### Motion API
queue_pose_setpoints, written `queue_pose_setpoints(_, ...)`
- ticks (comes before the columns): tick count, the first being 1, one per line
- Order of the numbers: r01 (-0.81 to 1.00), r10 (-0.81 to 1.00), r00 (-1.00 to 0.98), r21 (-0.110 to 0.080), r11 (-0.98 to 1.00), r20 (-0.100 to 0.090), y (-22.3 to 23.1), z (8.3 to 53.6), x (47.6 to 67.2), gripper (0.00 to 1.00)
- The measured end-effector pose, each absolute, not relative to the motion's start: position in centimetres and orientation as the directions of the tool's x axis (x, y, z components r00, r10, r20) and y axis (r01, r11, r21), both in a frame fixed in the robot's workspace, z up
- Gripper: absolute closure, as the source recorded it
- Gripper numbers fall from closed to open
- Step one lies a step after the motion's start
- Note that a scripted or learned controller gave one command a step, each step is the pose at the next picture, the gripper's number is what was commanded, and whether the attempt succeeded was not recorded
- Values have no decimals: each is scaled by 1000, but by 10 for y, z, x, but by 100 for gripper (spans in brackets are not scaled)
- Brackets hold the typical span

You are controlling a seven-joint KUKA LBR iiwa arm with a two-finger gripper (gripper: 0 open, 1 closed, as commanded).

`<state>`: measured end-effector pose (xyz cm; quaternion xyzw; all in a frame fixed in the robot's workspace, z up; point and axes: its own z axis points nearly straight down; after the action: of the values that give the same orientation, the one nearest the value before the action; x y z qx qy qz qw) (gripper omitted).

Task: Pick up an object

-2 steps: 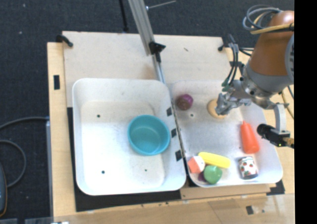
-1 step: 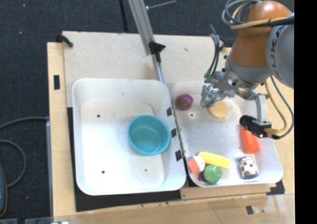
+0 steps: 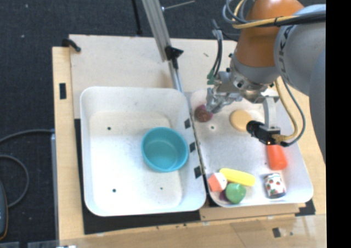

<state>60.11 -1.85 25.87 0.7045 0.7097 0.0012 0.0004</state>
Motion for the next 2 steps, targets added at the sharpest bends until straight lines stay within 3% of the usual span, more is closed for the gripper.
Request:
queue_pose_setpoints(1, 1000, 1000, -6, 2, 6, 0, 22, 252, 618, 100)
queue_pose_setpoints(2, 1000, 1000, -6, 2, 6, 0, 65, 250, 621, 100)
